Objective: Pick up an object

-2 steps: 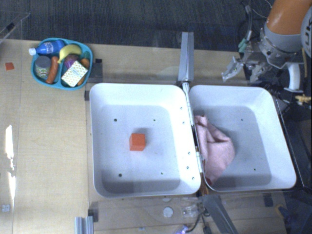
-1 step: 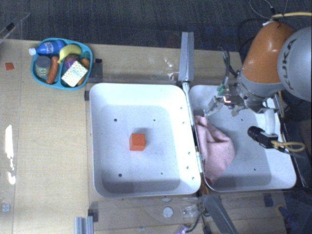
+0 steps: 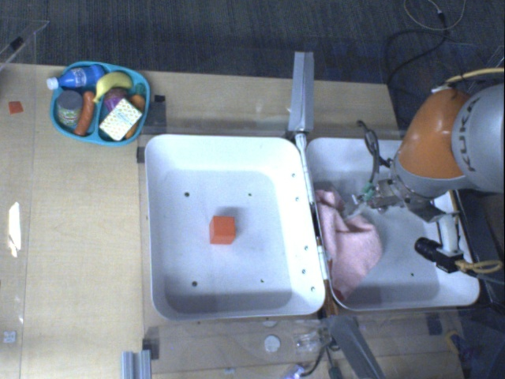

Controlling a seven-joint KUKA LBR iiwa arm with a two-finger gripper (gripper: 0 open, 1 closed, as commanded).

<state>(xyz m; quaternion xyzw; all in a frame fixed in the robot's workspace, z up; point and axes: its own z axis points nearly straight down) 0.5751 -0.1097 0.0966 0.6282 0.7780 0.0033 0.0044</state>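
Observation:
An orange cube [image 3: 223,230] lies near the middle of the left white bin [image 3: 170,172]. A crumpled pink cloth [image 3: 349,243] rests in the right white bin [image 3: 410,279], pressed against its left wall. My gripper [image 3: 364,202] hangs low over the right bin at the cloth's upper right edge, with the grey and orange arm reaching in behind it from the right. I cannot tell whether the gripper touches the cloth.
A blue tray [image 3: 57,117] of toy food and a small bottle sits on the bench at the far left back. A metal post [image 3: 301,93] stands behind the divide between the bins. A black cable runs beside the arm in the right bin.

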